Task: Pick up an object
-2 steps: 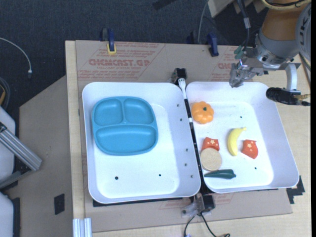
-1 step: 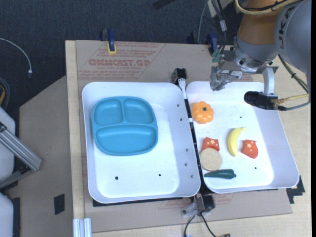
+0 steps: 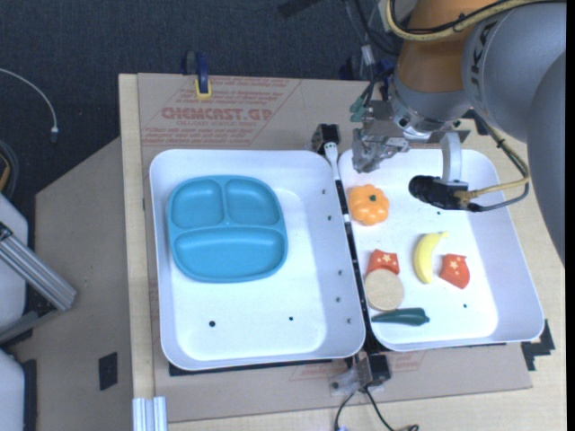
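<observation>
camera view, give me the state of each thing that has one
end effector: above the right bin's far-left corner, holding nothing visible
blue tray: flat in the left bin, compartments bare
orange pumpkin: upright, just below the end effector
banana: lying loose
two strawberries: lying apart
green pepper: lying flat

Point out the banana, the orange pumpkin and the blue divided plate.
banana (image 3: 429, 256): camera view, mid-body.
orange pumpkin (image 3: 368, 205): camera view, centre of its top.
blue divided plate (image 3: 227, 229): camera view, central ridge between compartments.
</observation>
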Controlling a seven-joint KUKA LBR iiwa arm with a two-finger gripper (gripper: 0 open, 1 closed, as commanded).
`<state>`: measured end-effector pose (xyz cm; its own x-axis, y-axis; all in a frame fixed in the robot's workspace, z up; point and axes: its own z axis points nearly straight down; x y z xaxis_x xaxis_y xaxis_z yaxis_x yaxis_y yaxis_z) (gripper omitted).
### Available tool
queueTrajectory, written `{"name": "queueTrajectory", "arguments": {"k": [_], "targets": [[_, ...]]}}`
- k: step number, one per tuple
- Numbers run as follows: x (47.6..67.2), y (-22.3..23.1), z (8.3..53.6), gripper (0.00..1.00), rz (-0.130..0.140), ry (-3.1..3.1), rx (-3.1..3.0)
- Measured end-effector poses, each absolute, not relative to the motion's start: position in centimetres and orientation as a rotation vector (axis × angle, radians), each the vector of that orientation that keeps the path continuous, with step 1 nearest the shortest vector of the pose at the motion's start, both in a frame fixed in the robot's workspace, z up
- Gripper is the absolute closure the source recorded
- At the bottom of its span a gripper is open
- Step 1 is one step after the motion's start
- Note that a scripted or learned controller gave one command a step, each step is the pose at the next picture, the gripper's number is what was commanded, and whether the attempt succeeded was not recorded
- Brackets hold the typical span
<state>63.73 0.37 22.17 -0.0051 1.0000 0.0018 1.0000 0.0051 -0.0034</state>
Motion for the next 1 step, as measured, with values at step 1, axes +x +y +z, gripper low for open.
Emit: {"name": "queueTrajectory", "arguments": {"k": [1], "targets": [[62.96,5.09,22.79,1.0,0.001,-2.225,-2.213]]}}
